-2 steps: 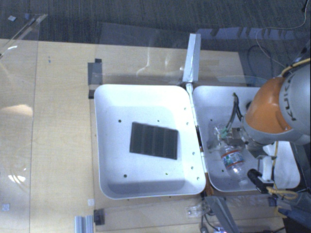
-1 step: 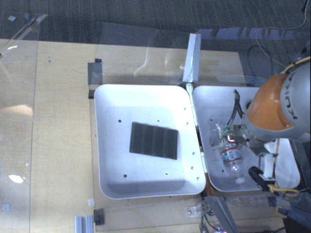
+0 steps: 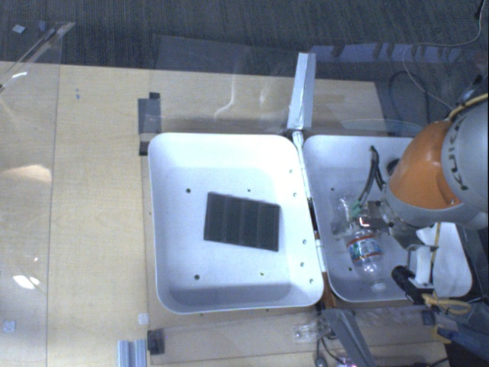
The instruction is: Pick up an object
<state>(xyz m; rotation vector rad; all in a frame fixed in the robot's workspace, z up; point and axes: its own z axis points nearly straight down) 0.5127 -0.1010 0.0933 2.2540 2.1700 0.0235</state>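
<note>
A clear plastic bottle with a blue label lies in the right bin, near its front. My gripper hangs low over that bin, just above the bottle's far end and close to it. Crinkled clear plastic shows right beside the gripper's tip. The grey arm with its orange band reaches in from the right and hides the bin's right half. A flat black ribbed pad lies in the middle of the left bin.
A white object sits at the right bin's right side, partly behind the arm. The wall between the two bins runs just left of the gripper. A metal post stands behind the bins.
</note>
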